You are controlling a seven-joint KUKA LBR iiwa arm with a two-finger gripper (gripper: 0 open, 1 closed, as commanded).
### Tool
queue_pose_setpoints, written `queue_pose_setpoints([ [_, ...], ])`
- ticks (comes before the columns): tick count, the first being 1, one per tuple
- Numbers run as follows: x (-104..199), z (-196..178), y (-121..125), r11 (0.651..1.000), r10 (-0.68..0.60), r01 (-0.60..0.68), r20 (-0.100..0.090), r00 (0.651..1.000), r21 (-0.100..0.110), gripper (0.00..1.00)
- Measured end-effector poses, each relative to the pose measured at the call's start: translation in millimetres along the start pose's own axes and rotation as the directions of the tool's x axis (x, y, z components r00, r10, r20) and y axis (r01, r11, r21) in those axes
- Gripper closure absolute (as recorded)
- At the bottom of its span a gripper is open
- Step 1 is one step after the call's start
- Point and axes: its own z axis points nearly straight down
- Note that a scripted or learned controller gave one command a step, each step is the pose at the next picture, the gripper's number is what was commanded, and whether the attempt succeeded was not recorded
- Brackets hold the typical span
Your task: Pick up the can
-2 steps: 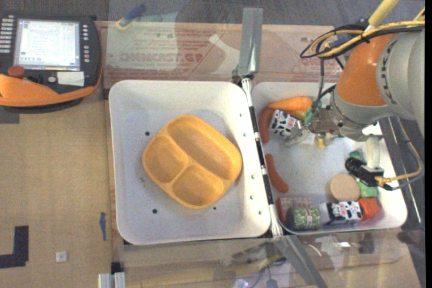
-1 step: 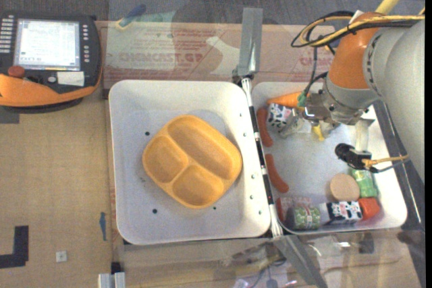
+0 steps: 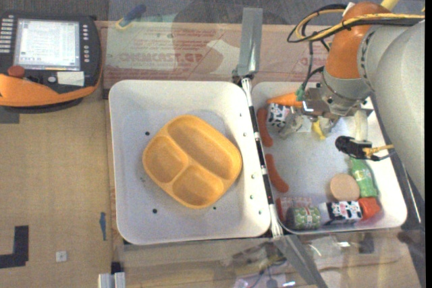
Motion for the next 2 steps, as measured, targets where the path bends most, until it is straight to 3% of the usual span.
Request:
queue_pose_setpoints([
  [1,1.8,0.0,0.0,0.996,0.084,-0.084,-0.004,0.996,0.003,0.0],
  [2,3.0,-10.2,-0.8,0.997,0.083,-0.083,-0.001,0.997,0.003,1.0],
])
